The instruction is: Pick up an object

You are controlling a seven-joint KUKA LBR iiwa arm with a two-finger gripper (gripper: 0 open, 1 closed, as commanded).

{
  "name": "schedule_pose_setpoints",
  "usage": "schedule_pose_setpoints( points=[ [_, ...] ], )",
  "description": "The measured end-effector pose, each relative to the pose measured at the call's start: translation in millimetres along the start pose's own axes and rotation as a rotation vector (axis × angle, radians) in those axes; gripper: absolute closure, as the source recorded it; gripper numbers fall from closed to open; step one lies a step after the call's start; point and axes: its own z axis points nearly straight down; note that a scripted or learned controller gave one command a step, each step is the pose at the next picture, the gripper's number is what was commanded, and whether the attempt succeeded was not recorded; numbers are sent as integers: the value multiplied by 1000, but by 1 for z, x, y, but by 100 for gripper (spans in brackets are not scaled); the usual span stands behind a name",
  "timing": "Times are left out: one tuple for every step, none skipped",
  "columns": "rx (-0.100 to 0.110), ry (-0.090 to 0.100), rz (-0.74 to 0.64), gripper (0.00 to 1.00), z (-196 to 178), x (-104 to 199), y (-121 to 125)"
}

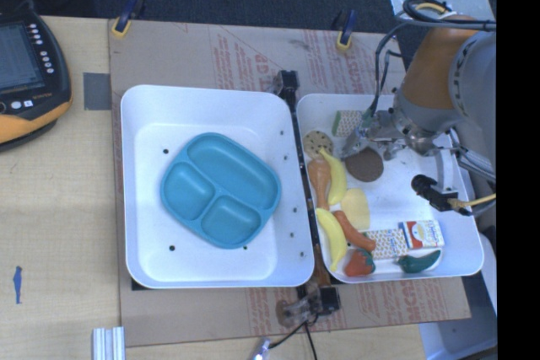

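1. My jaws (371, 141) sit low over the right bin (468, 265), at its upper middle, just above a brown disc (365, 167).
2. Jaw state: cannot tell, the wrist hides it. Nothing visibly held.
3. Progress, my judgement: early. Reach looks done; grip and lift remain.
4. Likely target is the brown disc, lying flat on the bin floor. It is round, so no long axis and no pointing direction.
5. Nearby: tan cookie (316, 142) to its left, green cracker (346, 123) above-left, both apart from it.
6. The banana (335, 179) and carrot (319, 181) lie side by side along the bin's left wall, long axes running roughly top to bottom.
7. Left bin (143, 253) carries a blue tray (220, 190), well apart.
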Motion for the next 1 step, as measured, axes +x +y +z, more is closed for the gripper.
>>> schedule_pose_setpoints(
  points=[
    [-12, -1, -4, 100, -17, 0, 4]
  ],
)
